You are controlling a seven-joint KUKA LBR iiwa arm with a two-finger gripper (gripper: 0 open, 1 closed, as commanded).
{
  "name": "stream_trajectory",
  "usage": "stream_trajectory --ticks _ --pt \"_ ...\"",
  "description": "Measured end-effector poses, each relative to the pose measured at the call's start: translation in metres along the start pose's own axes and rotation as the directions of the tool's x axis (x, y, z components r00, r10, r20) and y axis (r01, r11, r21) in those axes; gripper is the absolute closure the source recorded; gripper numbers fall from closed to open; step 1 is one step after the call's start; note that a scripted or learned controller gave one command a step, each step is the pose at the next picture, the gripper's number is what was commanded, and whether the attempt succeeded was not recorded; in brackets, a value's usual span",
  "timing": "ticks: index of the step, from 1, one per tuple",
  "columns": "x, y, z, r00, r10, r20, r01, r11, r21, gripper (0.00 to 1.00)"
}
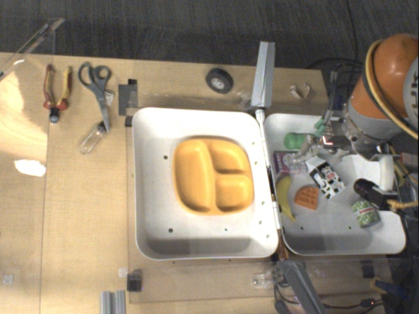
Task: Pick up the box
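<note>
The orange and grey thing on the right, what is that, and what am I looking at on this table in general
That is a robot arm, grey with an orange band, reaching in from the right. One fixed camera looks down on the bench at a slant. The arm ends in a two-finger gripper, which is low over the right bin; I cannot tell whether it is holding anything. Its job is to pick up the box, the small black-and-white patterned pack just below the gripper. Around it in that bin lie a banana, an orange waffle-like toy, a green bottle and a small green can. The left bin holds a yellow divided tray. On the wooden bench to the left are scissors and red-handled pliers.
</note>
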State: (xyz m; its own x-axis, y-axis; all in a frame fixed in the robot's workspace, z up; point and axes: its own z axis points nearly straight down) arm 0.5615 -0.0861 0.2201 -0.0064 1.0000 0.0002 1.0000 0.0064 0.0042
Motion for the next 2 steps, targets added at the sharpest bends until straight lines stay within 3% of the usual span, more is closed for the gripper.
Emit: stream_trajectory --ticks 1,2 --pt "-0.010 0.028 0.124 1.000 -0.015 0.000 0.015 1.000 -0.003 0.00" --pt "-0.008 0.095 0.133 0.990 -0.142 -0.015 0.142 0.988 0.062 0.00"
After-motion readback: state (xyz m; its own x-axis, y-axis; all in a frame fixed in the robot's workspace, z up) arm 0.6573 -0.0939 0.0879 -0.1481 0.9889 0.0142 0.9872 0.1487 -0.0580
